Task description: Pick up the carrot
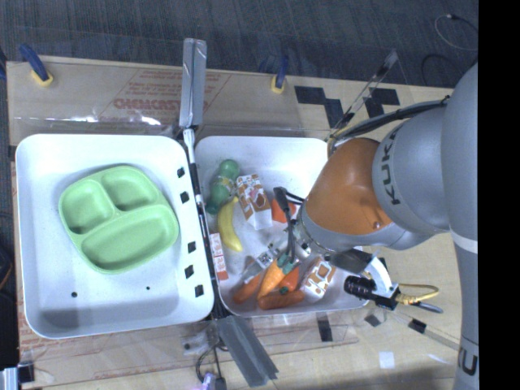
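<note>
Carrot (271, 280) lies low-centre of frame, in the lower part of the right bin (313, 146), jammed w/ other orange pieces along the bin's lower wall. Gripper (289, 249) sits just above it, at the carrot's upper end, near or touching; can't tell which.

Step in hand, as I read it: final descent & close on the carrot. To do it well: centre the fingers across the carrot's narrow width, not along its length; go low enough to get under its widest part; keep clear of the small carton (318, 277) just right of it & the banana (230, 227) to the left; close only once both sides are straddled. Pile is tight, so a neighbour could get pinched too.

Hard to make out: fingers are dark, thin, largely under the orange wrist (345, 193) – can't tell if open or closed, nor if anything's between them. Where one orange piece ends & the next starts is blurry; may be 2–3 pieces. Green plate (119, 218) in left bin (32, 218), well apart.
</note>
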`<state>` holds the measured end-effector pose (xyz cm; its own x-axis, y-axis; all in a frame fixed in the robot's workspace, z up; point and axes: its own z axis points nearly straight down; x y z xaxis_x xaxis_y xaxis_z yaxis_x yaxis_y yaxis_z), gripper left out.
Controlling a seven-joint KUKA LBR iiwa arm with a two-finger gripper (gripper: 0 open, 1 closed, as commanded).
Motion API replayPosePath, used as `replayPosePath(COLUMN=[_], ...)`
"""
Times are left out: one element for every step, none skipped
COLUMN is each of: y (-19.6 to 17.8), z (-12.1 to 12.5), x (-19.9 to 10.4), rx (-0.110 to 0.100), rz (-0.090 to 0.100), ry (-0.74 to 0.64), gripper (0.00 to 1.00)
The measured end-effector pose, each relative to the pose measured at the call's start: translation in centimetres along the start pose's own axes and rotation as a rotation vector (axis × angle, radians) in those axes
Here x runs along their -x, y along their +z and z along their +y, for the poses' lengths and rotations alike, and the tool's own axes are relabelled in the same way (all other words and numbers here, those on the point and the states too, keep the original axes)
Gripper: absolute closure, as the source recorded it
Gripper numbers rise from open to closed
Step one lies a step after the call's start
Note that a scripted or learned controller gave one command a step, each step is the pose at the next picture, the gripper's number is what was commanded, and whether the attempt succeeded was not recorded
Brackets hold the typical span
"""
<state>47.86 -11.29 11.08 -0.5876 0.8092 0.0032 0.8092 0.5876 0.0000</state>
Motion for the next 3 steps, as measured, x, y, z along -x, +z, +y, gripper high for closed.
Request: replayPosePath(y=[-3.6, 1.6, 1.8], z=[0.1, -2.3, 1.2], x=[-0.2, 3.2, 8.3], rx=[0.001, 0.003, 0.000], rz=[-0.006, -0.002, -0.004], ry=[-0.494, -0.392, -0.257], gripper=[0.00, 0.00, 0.00])
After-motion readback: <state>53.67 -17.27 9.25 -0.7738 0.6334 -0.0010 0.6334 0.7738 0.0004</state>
